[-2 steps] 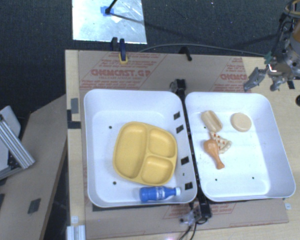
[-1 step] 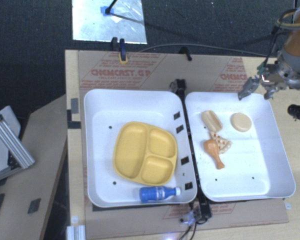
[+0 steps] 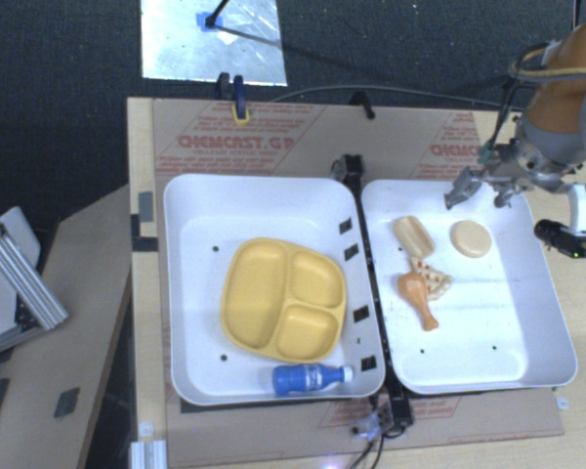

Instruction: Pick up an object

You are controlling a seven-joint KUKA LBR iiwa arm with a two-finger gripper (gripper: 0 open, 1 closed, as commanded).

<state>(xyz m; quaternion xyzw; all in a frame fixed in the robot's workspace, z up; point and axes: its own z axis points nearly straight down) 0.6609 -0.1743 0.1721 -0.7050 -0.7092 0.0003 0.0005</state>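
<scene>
My gripper (image 3: 483,192) hangs open over the far edge of the right bin (image 3: 537,355), its two grey fingers spread with nothing between them. Just below it in that bin lie a round tan cookie-like disc (image 3: 471,238), a tan bread-like piece (image 3: 413,235) and an orange drumstick-shaped toy (image 3: 422,294). The disc is the nearest to the gripper, slightly toward the front. The orange-banded arm comes in from the upper right.
The left bin (image 3: 190,213) holds a yellow divided plate (image 3: 283,296) and a blue bottle (image 3: 308,378) lying on its side at the front. Black clips line the ridge between the bins. A cable runs along the back of the bench.
</scene>
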